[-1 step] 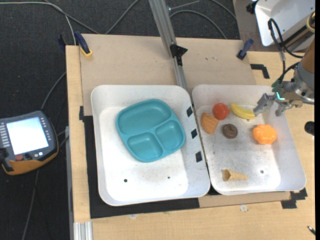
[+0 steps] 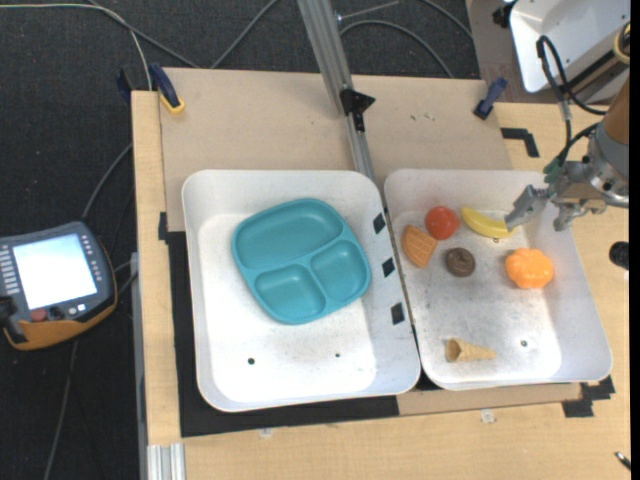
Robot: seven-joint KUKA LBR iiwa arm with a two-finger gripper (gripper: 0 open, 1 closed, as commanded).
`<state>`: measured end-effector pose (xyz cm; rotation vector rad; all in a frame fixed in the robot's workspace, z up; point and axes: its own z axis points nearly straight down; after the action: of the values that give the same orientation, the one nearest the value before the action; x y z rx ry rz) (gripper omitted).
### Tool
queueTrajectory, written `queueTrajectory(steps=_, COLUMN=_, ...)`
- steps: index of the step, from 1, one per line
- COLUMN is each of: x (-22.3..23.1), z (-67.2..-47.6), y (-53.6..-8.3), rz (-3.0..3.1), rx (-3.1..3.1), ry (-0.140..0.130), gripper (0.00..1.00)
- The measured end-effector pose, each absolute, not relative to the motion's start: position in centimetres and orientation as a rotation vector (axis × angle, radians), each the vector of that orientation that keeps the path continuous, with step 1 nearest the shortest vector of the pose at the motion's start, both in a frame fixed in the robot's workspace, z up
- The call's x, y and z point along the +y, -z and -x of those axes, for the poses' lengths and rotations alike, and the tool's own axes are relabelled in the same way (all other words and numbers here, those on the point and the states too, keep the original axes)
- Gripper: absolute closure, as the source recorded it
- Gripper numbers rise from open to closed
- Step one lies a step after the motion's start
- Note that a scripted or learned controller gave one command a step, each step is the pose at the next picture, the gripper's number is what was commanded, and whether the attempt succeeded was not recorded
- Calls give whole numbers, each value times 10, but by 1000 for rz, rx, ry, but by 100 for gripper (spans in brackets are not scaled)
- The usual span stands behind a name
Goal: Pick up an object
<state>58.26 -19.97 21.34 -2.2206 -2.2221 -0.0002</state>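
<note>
Banana, yellow and curved, lies in the right bin just left of the tool, nearly touching its nearer finger. Tool fingers are spread apart with nothing between them (they hang over the bin's upper right part). Below the tool sits an orange fruit; further left are a red tomato, a brown round piece and an orange croissant-like piece. An ice-cream cone lies well below. Far left, the other bin holds a teal divided plate.
</note>
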Motion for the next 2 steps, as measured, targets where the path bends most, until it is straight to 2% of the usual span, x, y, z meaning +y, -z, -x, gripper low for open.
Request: queueTrajectory(steps=2, x=-216, z=-591, y=-105, rz=2217, rx=-2218, ry=-4, gripper=0)
